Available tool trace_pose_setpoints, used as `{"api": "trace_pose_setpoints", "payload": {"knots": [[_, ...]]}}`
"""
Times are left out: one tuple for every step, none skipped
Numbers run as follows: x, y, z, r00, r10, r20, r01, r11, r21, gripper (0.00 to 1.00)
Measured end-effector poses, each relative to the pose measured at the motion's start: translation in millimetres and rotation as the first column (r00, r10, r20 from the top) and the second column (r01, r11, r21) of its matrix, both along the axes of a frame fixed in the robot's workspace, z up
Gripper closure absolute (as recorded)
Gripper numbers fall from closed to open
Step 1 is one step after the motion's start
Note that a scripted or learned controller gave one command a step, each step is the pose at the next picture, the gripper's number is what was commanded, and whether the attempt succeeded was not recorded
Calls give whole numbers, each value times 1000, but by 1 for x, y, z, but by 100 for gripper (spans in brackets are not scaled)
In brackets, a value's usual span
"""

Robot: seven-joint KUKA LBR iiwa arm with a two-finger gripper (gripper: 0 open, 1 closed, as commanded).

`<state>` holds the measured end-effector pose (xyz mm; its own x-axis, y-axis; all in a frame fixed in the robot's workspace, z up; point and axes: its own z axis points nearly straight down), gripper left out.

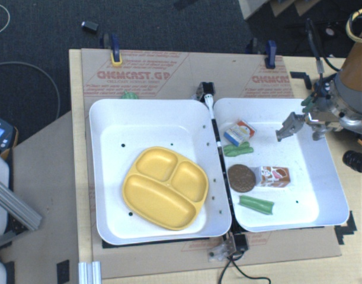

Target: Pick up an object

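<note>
Hovering over the right bin, nothing grabbed yet.

The gripper (300,128) hangs above the far right of the right bin (323,176), fingers apart and empty. The pickable stuff sits left of it: a small box (239,133), a green pod (237,151), a brown disc (242,178) touching a wrapped snack (275,176), another green pod (256,204). Risk: everything's flat and bunched up, so the fingers could easily skid off or nudge a neighbour.
</note>
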<state>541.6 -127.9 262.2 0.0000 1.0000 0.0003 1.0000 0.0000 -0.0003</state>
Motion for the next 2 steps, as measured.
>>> {"api": "trace_pose_setpoints", "payload": {"knots": [[-63, 5, 276, 1000, 2, 23, -2, 1000, -5, 0], [-61, 5, 277, 1000, 1, 7, -1, 1000, -4, 100]]}}
